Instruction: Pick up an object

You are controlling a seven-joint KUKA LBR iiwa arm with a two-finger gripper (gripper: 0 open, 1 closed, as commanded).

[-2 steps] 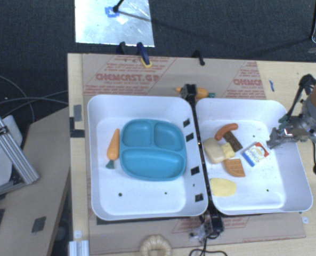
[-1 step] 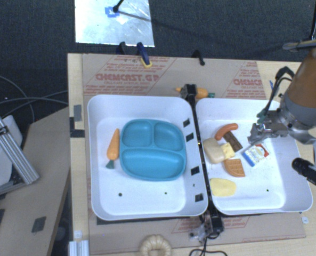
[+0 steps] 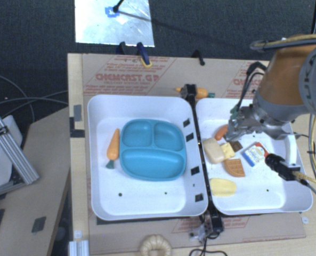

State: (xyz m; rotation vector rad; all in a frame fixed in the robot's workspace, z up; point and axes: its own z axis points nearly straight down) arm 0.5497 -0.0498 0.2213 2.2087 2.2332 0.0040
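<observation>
Where gripper (image 3: 236,134) hovers, waffle (image 3: 234,167), cream block (image 3: 213,151), carton (image 3: 253,154) crowd.

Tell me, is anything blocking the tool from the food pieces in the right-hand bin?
Nothing visible does. The tool hangs just above the cluster in the right bin: an orange piece, a pale block and a waffle lie uncovered below it.

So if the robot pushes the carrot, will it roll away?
Probably a little. The carrot looks round and tapered, so a sideways push would likely roll it in a curve, not straight. It lies close beside the blue plate, which may stop it. It looks like smooth, stiff plastic, so it could be slippery to grip.
</observation>
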